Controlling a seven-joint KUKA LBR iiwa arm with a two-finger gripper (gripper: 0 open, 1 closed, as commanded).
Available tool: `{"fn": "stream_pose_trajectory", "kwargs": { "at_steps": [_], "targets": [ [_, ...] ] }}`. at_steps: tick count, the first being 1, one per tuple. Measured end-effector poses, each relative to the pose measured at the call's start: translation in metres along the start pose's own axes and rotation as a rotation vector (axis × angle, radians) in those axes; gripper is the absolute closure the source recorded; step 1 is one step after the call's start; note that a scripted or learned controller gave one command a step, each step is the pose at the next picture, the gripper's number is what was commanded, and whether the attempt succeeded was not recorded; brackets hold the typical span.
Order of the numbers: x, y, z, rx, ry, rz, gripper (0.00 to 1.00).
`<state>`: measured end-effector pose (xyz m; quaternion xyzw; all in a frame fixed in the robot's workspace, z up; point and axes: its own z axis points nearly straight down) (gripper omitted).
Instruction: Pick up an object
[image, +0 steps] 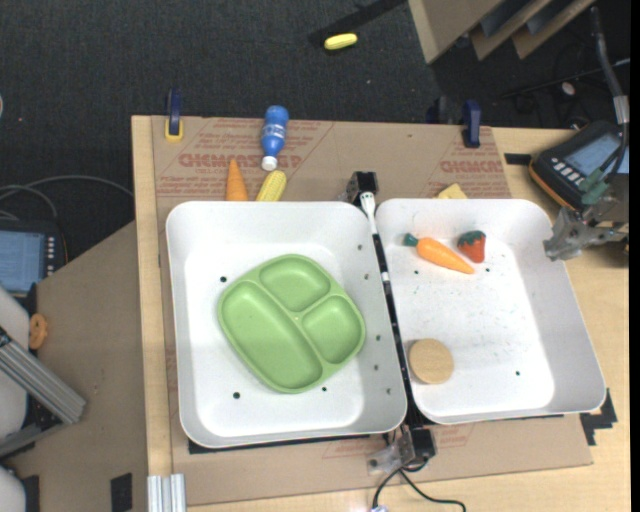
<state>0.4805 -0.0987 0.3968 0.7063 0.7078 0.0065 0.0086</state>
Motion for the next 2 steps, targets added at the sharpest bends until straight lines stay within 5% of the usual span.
{"fn": "stream_pose_trajectory", "kwargs": {
  "at_steps": [1,2],
  "targets": [
    [0.026,0.003,0.148,0.036,0.006,0.001,1.0],
    [0.002,0.0,-0.005,0.002,-0.001,0.002,1.0]
  ]
}}
